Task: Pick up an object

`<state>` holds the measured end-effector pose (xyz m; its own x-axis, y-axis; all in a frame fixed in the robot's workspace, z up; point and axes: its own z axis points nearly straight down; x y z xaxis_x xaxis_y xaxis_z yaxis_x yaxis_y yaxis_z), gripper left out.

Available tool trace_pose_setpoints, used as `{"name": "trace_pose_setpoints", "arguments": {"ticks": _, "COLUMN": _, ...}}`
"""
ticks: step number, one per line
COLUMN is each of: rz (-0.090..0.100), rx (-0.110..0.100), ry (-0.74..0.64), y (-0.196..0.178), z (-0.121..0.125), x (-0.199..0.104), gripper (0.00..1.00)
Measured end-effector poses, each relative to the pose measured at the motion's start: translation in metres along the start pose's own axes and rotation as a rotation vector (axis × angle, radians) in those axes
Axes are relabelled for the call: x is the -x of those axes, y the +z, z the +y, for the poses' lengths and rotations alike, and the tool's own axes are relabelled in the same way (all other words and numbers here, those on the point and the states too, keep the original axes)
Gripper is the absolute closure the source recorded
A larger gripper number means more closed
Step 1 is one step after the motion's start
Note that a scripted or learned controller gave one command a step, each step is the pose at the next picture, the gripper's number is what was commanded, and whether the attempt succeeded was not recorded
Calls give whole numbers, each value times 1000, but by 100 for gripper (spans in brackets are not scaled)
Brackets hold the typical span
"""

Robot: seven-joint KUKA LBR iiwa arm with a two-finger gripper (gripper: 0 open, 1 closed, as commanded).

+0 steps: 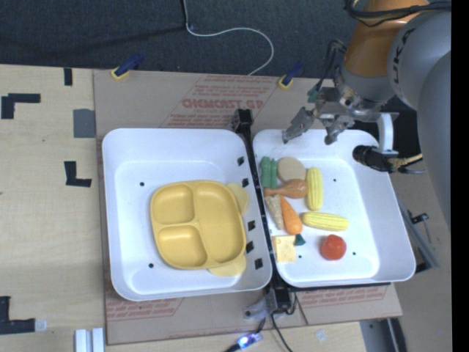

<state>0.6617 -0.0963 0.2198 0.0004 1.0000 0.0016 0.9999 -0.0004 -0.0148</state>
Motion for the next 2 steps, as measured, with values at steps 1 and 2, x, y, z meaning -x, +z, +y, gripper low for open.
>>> {"name": "trace_pose_setpoints", "arguments": {"ticks": 1, "rz": -2, "rx": 14, "ry": -2, "y": -8, "z": 3, "x": 0, "gripper": 0}}
{"name": "trace_pose_setpoints", "arguments": {"ticks": 2, "rz": -3, "rx": 9, "ry": -2, "y": 55, "z": 4, "x": 4, "gripper": 0}}
